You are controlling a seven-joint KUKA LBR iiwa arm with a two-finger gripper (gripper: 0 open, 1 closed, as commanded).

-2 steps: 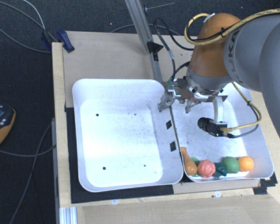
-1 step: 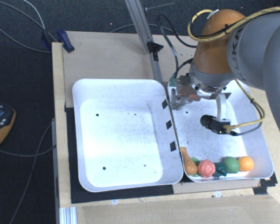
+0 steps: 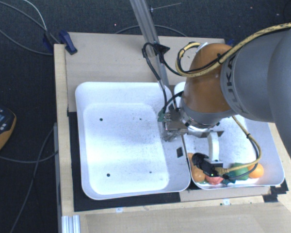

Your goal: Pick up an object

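My gripper (image 3: 171, 129) hangs low over the left edge of the right bin (image 3: 276, 171), close to the wall shared with the left bin (image 3: 87, 93). The big grey arm with its orange band covers most of the right bin. Along that bin's front wall lies a small heap: an orange piece (image 3: 199, 175), a red piece (image 3: 214, 180), a green piece (image 3: 240, 169) and another orange piece (image 3: 256, 171). The heap lies in front of the gripper and to its right, apart from it. Nothing shows between the gripper and the bin floor.
The left bin's floor bears only a few small dark dots. A grey rod (image 3: 144, 21) slants in from the top to the gripper. Cables and a blue clamp (image 3: 67, 41) lie at the bench's back left corner.
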